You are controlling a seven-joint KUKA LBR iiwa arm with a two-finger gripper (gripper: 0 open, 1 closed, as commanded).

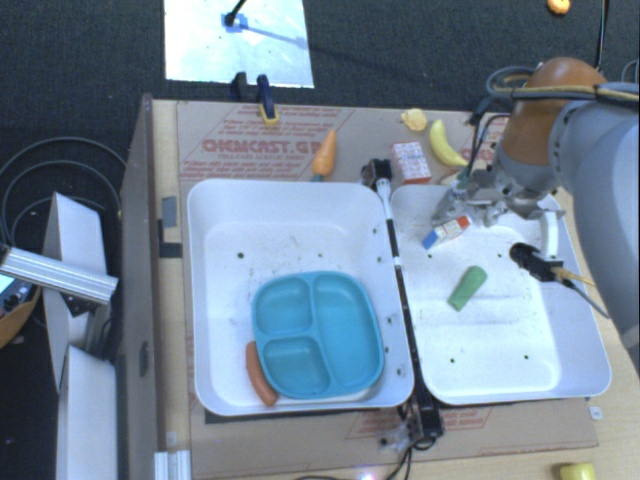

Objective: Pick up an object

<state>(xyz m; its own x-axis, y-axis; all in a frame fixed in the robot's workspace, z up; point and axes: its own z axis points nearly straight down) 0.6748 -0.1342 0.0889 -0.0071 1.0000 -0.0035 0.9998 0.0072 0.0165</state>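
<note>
A small white tube with a red band and a blue cap (446, 232) lies tilted near the back left corner of the right white bin (575, 368), touching the tip of the tool (452, 211), which comes down over it from the grey arm with an orange band (545, 118); whether the tool is spread or pinching the tube cannot be told. Near it, towards the bin's middle, lies a green cylinder (466, 288). The left white bin (215, 268) holds a blue sectioned plastic tray (318, 335) with an orange sausage-shaped toy (260, 373) just beside it. Behind the bins on the worktop (250, 138) rest a yellow banana (446, 145) and an orange carrot (324, 154).
</note>
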